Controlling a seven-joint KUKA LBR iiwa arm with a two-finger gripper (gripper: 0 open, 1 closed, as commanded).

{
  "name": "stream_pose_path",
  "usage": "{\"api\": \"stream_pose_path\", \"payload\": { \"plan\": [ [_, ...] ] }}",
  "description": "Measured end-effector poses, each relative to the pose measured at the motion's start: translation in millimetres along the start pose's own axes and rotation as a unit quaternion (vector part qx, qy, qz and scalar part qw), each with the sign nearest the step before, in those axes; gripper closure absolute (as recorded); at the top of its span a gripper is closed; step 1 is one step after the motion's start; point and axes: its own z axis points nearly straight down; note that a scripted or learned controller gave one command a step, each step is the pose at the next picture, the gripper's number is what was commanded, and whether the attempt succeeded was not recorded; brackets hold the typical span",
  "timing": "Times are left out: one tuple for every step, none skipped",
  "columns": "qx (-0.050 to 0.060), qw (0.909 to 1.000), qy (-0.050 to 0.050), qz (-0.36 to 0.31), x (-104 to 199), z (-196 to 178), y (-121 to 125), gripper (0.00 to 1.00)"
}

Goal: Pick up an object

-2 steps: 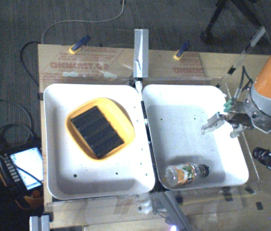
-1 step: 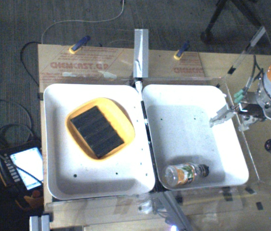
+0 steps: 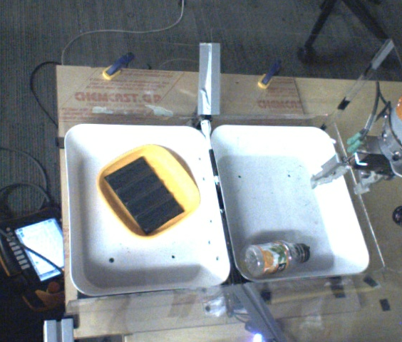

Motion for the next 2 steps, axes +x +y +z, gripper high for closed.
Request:
{"api": "stream_pose_path", "payload": {
  "plan": [
    [0.000,1.0000,0.000,0.000,0.0,0.0,0.0,0.00],
    [0.000,1.0000,0.000,0.000,0.0,0.0,0.0,0.00]
  ]
}}
